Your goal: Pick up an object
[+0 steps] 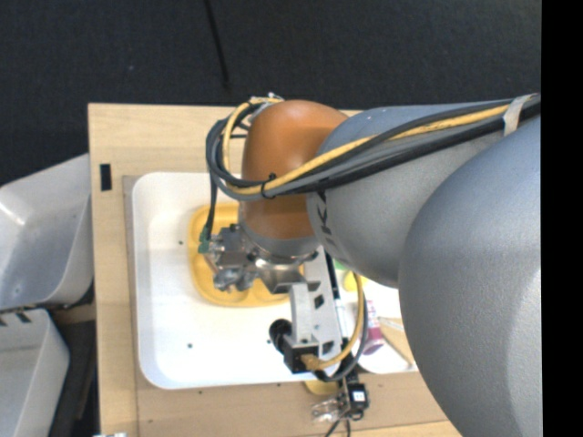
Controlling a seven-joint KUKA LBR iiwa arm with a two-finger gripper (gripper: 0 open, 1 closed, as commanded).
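Observation:
A yellow, flat rounded object lies in the white bin, mostly covered by my arm. My gripper hangs right over its middle, with the metal wrist parts hiding the fingers. Further objects peek out at the right under the arm: something green, a purple piece and a pale stick-like item.
The grey arm with its orange band covers the right half of the bin and the whole right side of the view. Black and yellow cables loop off the wrist. A second white bin stands at the far left. The wooden bench frames the bin.

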